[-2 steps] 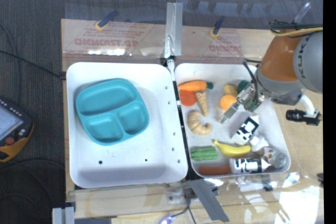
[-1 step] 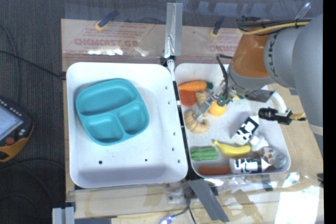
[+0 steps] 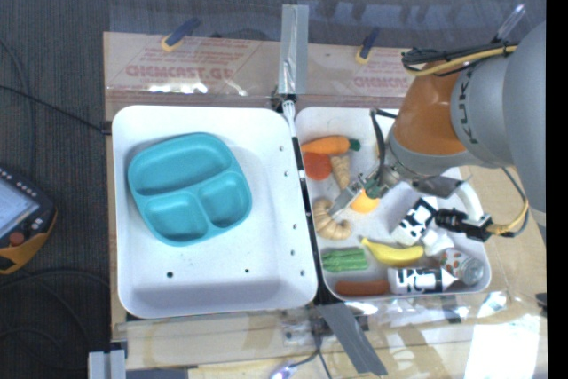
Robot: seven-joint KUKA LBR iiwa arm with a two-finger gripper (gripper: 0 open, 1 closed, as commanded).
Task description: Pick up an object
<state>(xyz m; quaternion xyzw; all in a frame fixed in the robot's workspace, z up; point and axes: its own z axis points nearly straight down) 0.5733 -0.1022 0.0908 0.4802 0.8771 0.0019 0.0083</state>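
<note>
Far left of the end effector [image 3: 362, 187], a handheld pendant [image 3: 18, 222] at the frame edge, off the tabletop [image 3: 191, 67]; well to the left, the left bin [image 3: 266, 124] with a teal 3-compartment tray [image 3: 188, 186] lying flat in it; nothing there to pick besides the tray.

Just left of the end effector, across the divider, in the right bin [image 3: 306, 122]: an orange carrot [image 3: 327, 146] above-left, a tan ridged piece [image 3: 341, 169] close beside, a pale curled piece [image 3: 332, 220] below-left. Touching or nearly touching the tip, a small yellow piece [image 3: 364, 203] — likely the target, judged from where the end effector sits. End effector state: cannot tell, tips too small and cluttered to read.

Below: a green pod [image 3: 344, 260], a yellow banana [image 3: 394, 252], a red-brown strip [image 3: 362, 287]. Below-right: a black-and-white block [image 3: 412, 221], a dark can [image 3: 417, 280].

To do the step well: centre over 1 item only, the yellow piece; keep clear of the tan piece and the bin wall; descend straight, close squarely across the narrow side; lift slowly, checking nothing neighbouring drags along; crowding here makes a glancing miss probable.
</note>
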